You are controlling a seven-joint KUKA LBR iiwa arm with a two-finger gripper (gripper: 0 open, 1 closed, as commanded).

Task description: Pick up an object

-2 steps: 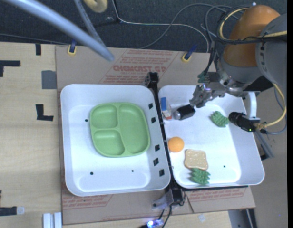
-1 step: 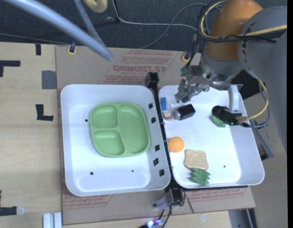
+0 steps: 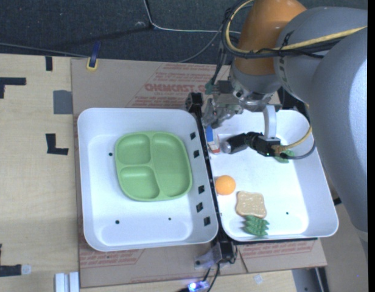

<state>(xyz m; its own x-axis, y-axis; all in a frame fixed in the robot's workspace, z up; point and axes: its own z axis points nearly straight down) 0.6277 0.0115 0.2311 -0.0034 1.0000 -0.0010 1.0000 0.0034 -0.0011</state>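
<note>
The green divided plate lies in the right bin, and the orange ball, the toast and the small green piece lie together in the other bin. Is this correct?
Not quite. The camera view shows the green divided plate in the left bin. The orange ball, toast and small green piece lie in the right bin.

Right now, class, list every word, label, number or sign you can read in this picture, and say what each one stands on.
Red print on the brown cardboard sheet under the two bins: too blurred to read for certain.
Small red, white and blue object by the gripper: any label on it is too small to read.
Green divided plate, orange ball, toast slice: no text.
</note>
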